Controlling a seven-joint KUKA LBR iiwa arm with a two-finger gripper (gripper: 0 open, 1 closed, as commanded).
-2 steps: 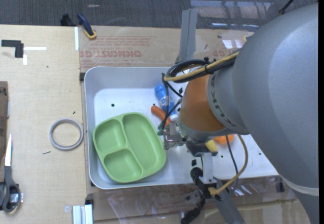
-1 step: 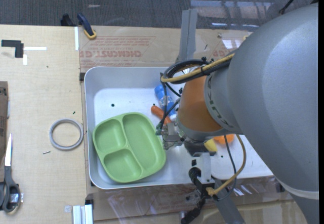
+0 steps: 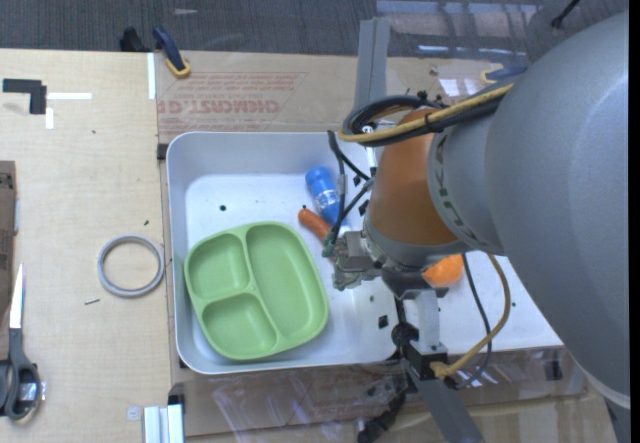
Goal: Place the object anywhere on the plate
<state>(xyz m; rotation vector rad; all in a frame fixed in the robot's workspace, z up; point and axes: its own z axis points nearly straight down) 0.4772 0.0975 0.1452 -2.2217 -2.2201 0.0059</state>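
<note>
A green three-compartment plate (image 3: 255,291) lies in the front left of the white bin (image 3: 173,231), with nothing on it. Behind its far right corner rest a small blue bottle (image 3: 322,189) and an orange carrot-like piece (image 3: 313,223). My gripper (image 3: 341,257) hangs just off the plate's right edge, right beside the orange piece, and the bulky wrist above hides most of it. Another orange object (image 3: 444,270) peeks out from under the arm on the right.
The grey and orange arm (image 3: 470,171) covers the bin's right half and the neighbouring bin. On the wooden bench to the left lie a grey tape ring (image 3: 130,265) and scissors (image 3: 18,381). A blue clamp (image 3: 172,53) sits at the back.
</note>
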